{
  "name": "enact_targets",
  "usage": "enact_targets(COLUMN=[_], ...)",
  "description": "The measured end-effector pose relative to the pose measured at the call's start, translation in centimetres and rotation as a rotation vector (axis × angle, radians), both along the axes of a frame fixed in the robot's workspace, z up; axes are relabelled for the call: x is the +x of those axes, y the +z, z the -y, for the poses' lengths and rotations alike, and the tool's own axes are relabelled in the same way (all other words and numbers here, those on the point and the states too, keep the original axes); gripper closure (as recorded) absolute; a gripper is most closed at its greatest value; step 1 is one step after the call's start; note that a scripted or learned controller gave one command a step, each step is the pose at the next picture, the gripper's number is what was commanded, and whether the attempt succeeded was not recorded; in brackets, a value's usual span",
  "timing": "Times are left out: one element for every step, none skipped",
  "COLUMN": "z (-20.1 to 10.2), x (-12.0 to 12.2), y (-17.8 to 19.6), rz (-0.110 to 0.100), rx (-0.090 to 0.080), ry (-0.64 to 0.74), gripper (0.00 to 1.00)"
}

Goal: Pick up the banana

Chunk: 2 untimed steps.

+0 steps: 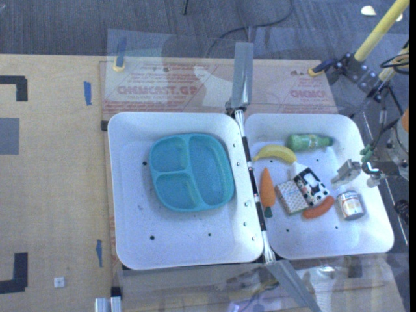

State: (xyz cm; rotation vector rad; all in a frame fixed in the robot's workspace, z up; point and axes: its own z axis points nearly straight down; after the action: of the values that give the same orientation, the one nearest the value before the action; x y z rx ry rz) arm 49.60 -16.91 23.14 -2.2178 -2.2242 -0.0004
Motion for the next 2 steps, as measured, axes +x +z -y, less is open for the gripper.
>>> enact_targets(z=[-3.0,-7.6], x=[6.4,12.9], y=[-6.8,-11.1], rz=[0.002,0.004], rx=[-0.001,-0.002], ry=[0.018,0.195], gripper=[0.00,0.00])
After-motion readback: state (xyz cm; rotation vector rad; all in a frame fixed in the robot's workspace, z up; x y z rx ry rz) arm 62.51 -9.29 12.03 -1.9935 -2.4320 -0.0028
